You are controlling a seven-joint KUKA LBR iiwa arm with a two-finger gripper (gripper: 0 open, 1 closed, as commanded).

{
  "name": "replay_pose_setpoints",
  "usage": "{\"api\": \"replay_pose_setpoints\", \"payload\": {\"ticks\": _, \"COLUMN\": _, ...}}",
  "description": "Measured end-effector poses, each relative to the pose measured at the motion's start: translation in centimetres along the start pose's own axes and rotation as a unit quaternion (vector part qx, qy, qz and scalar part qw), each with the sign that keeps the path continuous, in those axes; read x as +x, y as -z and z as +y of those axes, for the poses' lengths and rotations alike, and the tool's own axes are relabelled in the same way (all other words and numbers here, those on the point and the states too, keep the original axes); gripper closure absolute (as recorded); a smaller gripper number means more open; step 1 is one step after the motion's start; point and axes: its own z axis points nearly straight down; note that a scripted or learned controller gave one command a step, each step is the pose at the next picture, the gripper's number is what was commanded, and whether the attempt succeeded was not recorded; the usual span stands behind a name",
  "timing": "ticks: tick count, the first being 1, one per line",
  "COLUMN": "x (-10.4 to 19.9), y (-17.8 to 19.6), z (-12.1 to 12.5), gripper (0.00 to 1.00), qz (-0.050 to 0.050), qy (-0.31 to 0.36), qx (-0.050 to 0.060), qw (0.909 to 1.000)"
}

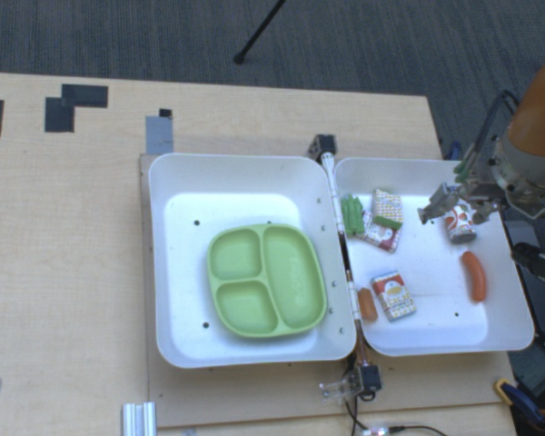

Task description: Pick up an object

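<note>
My gripper [455, 210] hangs over the right bin's [436, 334] far right part, fingers spread open. A small red and white can [461, 227] sits on the bin floor just below and between the fingertips; nothing is lifted. Also in this bin lie an orange sausage [475, 275], a red and white carton [393, 296], a small orange piece [367, 305], a green item [352, 214] and two patterned packets [386, 205] [380, 233]. A light green divided plate [268, 282] lies in the left bin [177, 243].
The bins meet at a central rim [338, 243] with a clamp [323, 145] at its far end. The arm's orange band [538, 116] rises at the right edge. Cables [363, 384] lie near the front of the bench.
</note>
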Motion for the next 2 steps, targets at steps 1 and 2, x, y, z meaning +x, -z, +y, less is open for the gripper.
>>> {"api": "replay_pose_setpoints", "payload": {"ticks": 1, "x": -0.7, "y": -13.8, "z": -7.3, "gripper": 0.00, "qz": -0.001, "qy": -0.001, "qx": -0.002, "qw": 1.0000}}
{"api": "replay_pose_setpoints", "payload": {"ticks": 2, "x": -1.9, "y": -7.4, "z": -7.4, "gripper": 0.00, "qz": -0.001, "qy": -0.001, "qx": -0.001, "qw": 1.0000}}
